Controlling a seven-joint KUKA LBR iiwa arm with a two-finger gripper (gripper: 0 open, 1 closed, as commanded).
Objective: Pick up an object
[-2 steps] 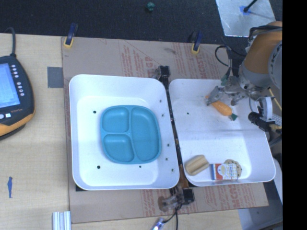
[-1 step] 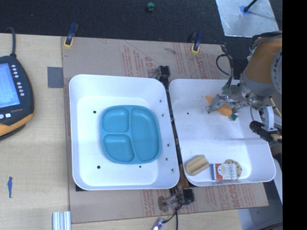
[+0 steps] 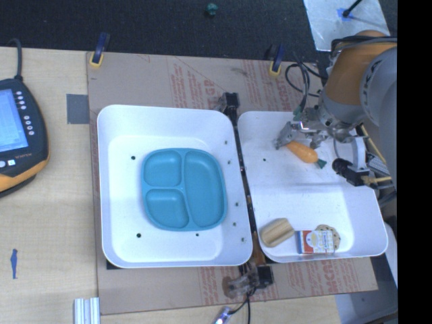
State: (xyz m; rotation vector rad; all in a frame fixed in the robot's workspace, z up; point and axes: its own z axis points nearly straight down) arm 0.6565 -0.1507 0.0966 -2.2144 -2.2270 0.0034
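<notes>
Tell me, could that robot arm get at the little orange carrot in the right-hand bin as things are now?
Probably yes. The gripper is already right at the carrot, which lies alone on the right bin; the bread roll and cookie box sit apart near the front.

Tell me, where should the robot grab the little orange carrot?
Probably across the carrot's thick orange middle, coming straight down from above. It lies flat and slanted in the right bin, long and thin, so squeezing across its narrow width looks easiest. The pincer is right beside it.
</notes>
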